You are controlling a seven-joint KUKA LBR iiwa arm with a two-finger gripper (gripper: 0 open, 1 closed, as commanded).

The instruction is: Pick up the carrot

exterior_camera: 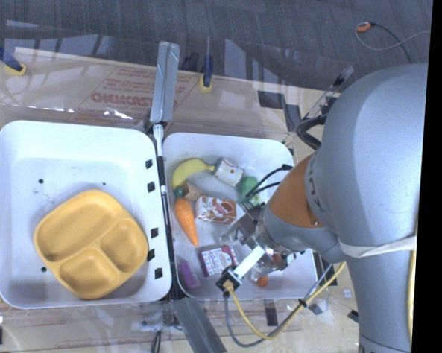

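You should grip the carrot (186,220), likely light, stiff and slick, across its thick top; the gripper's (265,249) state I cannot tell.

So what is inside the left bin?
The left bin holds one yellow plate with three compartments. The bin floor under the plate is covered, so anything there cannot be seen.
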